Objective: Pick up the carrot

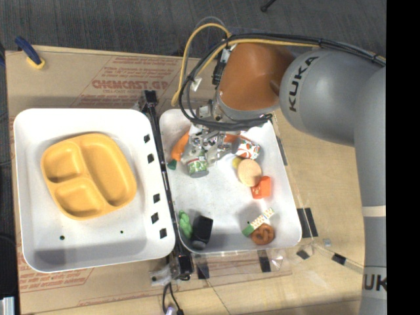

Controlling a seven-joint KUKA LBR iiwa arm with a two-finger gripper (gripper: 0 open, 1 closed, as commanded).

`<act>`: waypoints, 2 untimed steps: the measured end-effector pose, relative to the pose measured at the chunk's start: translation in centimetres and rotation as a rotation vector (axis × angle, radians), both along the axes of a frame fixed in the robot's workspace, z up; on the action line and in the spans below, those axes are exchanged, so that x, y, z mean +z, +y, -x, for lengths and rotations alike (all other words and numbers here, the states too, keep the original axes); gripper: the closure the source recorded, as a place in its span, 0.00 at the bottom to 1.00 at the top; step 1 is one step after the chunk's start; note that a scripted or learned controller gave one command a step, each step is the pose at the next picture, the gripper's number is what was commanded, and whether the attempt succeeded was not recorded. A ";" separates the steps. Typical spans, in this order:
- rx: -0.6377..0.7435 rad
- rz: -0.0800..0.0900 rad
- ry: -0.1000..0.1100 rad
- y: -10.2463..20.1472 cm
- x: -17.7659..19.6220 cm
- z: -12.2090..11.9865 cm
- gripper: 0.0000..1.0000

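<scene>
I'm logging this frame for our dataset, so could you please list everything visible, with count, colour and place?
Bins: two, white, side by side on the bench.
Divided tray: one, yellow, in the left bin.
Carrot: one, orange, upper left of the right bin, beside the gripper.
Round item: one, pale, middle of the right bin.
Block: one, orange-red, just below the round item.
Black object: one, lower left of the right bin.
Clip: one, blue and yellow, bench's top left corner.
Gripper: one, metallic, low over the right bin.
</scene>
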State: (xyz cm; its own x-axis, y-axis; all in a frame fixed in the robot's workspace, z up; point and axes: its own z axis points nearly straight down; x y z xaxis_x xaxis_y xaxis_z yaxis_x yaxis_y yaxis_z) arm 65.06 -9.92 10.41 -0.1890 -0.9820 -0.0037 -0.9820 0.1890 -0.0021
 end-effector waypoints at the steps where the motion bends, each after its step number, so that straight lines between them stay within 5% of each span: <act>1: 0.240 0.000 0.003 -0.3 -1.2 9.0 1.00; 2: 0.241 0.000 0.003 -0.3 -1.2 9.0 0.00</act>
